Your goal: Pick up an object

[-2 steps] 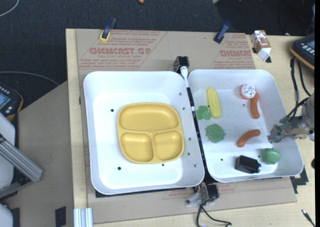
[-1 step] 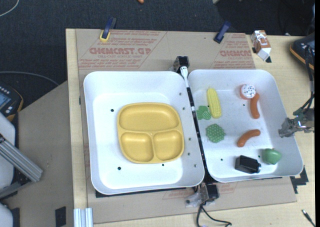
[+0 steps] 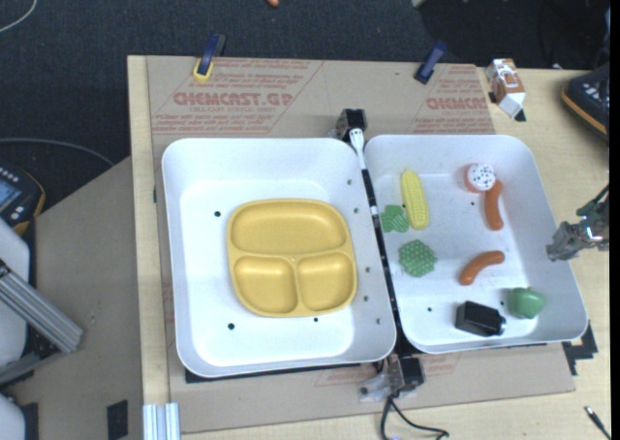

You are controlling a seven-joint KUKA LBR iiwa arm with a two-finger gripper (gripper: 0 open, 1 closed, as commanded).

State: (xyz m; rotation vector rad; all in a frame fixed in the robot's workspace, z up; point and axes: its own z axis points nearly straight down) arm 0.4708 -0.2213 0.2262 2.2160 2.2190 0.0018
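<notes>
The right bin (image 3: 542,191) holds several small toys. A yellow corn cob (image 3: 415,198) lies near its left wall, with a green leafy piece (image 3: 393,219) and a green knobbly ball (image 3: 418,258) just below it. A white dotted ball (image 3: 480,176) sits at the top right above an orange sausage (image 3: 494,206). A second orange sausage (image 3: 481,267) lies lower, and a black block (image 3: 480,318) and a green rounded toy (image 3: 526,302) rest near the front. My gripper (image 3: 572,242) hangs at the bin's right rim, apart from every toy.
The left bin (image 3: 189,235) carries a yellow divided plate (image 3: 291,256). Clamps sit on the brown board at the back (image 3: 207,56) (image 3: 430,64). A small box (image 3: 506,84) stands at the back right, and cables run below the front edge.
</notes>
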